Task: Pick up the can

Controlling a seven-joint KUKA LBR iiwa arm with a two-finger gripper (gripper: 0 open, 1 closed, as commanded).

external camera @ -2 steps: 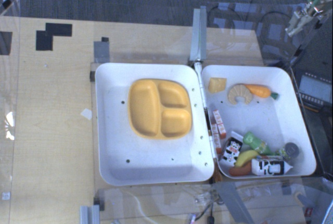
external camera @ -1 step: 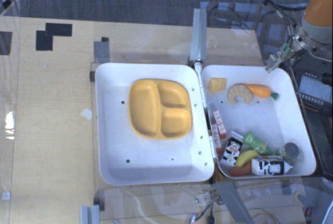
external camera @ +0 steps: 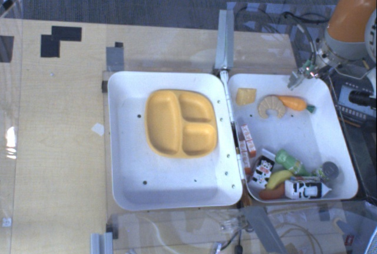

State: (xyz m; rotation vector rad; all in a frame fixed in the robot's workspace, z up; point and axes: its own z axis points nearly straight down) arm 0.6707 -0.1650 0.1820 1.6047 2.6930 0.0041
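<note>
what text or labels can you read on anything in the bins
No text can be read in this view.
Small red and white box by the divider: printing, too small to read.
Black and white carton: cow-style patches, no legible words.
Black and white box at the front of the right bin: bold marks, too blurred to read.
Can: no label can be made out.

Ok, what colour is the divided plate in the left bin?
Yellow. The plate shows plainly in the camera view, lying in the left bin.
</note>
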